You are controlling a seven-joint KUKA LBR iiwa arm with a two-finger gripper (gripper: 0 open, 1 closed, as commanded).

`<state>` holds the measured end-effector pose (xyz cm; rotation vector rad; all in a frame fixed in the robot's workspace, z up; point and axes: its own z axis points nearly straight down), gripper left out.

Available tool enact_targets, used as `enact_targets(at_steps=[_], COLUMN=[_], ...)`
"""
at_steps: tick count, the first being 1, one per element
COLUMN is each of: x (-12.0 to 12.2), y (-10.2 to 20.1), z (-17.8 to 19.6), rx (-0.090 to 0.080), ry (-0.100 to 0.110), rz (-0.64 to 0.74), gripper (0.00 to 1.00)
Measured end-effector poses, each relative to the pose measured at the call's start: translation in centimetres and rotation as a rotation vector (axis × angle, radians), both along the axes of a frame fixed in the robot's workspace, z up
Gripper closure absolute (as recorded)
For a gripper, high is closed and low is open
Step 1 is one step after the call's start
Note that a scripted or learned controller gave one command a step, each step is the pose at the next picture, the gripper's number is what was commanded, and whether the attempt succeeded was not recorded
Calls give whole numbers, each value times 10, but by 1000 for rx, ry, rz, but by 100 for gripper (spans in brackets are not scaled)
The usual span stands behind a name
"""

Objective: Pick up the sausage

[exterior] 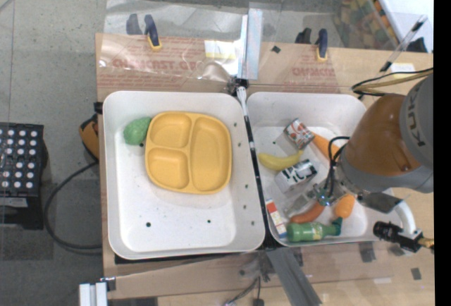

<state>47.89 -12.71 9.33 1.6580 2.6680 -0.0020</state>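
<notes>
1. Bench carries two shallow white bins side by side: the left bin point(127, 227) and the right bin point(271, 111), meeting along a central divider.
2. Left bin: a yellow three-compartment plate point(189, 151) sits toward the far edge. A green leafy toy point(137, 130) lies at the plate's far-left corner, touching it.
3. Arm point(384, 142) reaches in over the right bin's right edge, its orange band over the bin's right side.
4. Gripper point(320, 197) is low in the right bin's near half, among the objects. Jaw state: cannot tell; the metal parts blur into the clutter.
5. Sausage point(308, 213), reddish-orange and elongated, lies near the right bin's near edge, just beside the gripper tip; contact uncertain. Not seen between fingers.
6. A green bottle point(310, 231) lies along the near edge, just below the sausage.
7. A banana point(280, 160) lies mid-bin; a small red-and-white can point(298, 134) sits beyond it.
8. A carrot point(320, 143) lies right of the can, partly under the arm.
9. A black-and-white carton point(299, 172) lies between banana and gripper.
</notes>
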Motion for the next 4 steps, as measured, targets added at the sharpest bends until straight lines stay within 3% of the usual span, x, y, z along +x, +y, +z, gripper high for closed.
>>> enact_targets(at_steps=[1, 2, 3, 4], x=[0, 0, 1, 10], y=[-1, 0, 18, -36], z=[9, 9, 0, 38], rx=[0, 1, 0, -2], ry=[-1, 0, -1, 3], rz=[-2, -2, -125, -325], gripper=[100, 0, 0, 0])
